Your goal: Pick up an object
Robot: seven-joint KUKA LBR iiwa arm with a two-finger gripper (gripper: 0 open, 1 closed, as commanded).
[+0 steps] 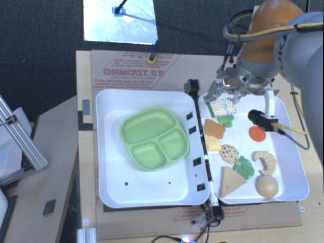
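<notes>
My gripper (pixel 218 94) hangs over the far left corner of the right bin (pixel 298 186), just above a checkered white-and-green piece (pixel 222 107). Below that piece lie a green leaf-shaped item (pixel 226 120), an orange toast-like slab (pixel 214 128), a yellow cheese block (pixel 213 145) and a chocolate-chip cookie (pixel 229 153). Further right lie a red tomato slice (pixel 257 133), a croissant (pixel 265 160), a round bun (pixel 267 186), a green leaf (pixel 244 167) and a tan wedge (pixel 231 181). Nothing is visibly lifted.
The left bin (pixel 111 186) holds a green three-compartment tray (pixel 154 138). A black divider strip (pixel 198 135) runs between the bins. A black cylindrical part with a cable (pixel 263 120) of the arm reaches over the right bin's middle. A shiny panel (pixel 120 14) lies behind the bench.
</notes>
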